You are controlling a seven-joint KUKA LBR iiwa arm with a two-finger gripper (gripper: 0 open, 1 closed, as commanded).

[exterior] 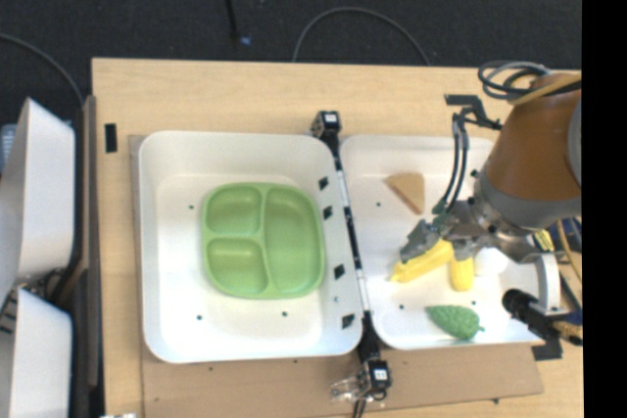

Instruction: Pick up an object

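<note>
Yellow corn-shaped toy (423, 263) is lying in the right bin (377, 210), slanted, and you are looking at it right under the gripper (446, 235). The dark fingers (423, 235) are reaching down onto its upper end and appear to be touching it, but you cannot tell from this angle how wide they are standing or whether the toy is actually sitting between them. Just to the right of the fingers, a second, shorter yellow piece (461, 273) is lying beside the corn toy. Below the fingers, near the bin's front wall, a bumpy green object (454, 321) is resting. Up and to the left of the fingers, a tan wedge (407, 190) is lying well apart from them. Farther left, past the divider, a green divided plate (264, 241) is sitting in the left bin (157, 210). The arm's orange band (534, 147) is hanging above the wrist, covering the right bin's far right side.
</note>
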